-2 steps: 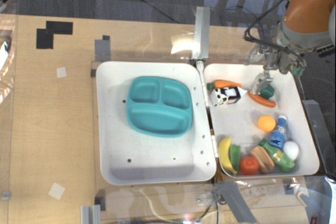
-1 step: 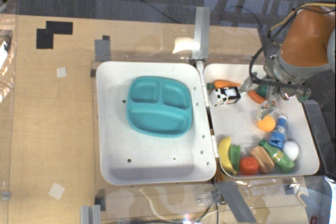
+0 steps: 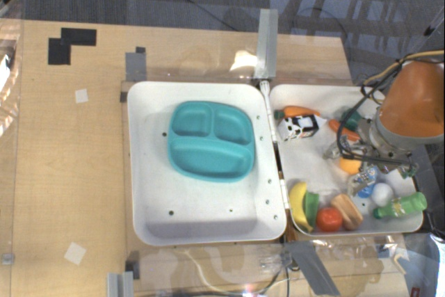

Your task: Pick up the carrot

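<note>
The carrot [image 3: 300,110], orange with a small green end, lies near the far left corner of the right bin [image 3: 306,170], just above a black-and-white cow toy [image 3: 299,126]. My gripper [image 3: 359,158] hangs low over the right half of that bin, under the arm's orange band [image 3: 416,102]. It is well to the right of the carrot and slightly nearer the camera, not touching it. A yellow-orange piece [image 3: 350,165] lies right at the gripper, and another small orange piece [image 3: 336,126] lies to its upper left.
The left bin [image 3: 149,205] holds a teal divided plate [image 3: 210,140]. Along the right bin's near side lie a banana [image 3: 298,202], a tomato [image 3: 329,219], a bun [image 3: 348,211], a white ball [image 3: 382,193] and a green bottle [image 3: 401,206].
</note>
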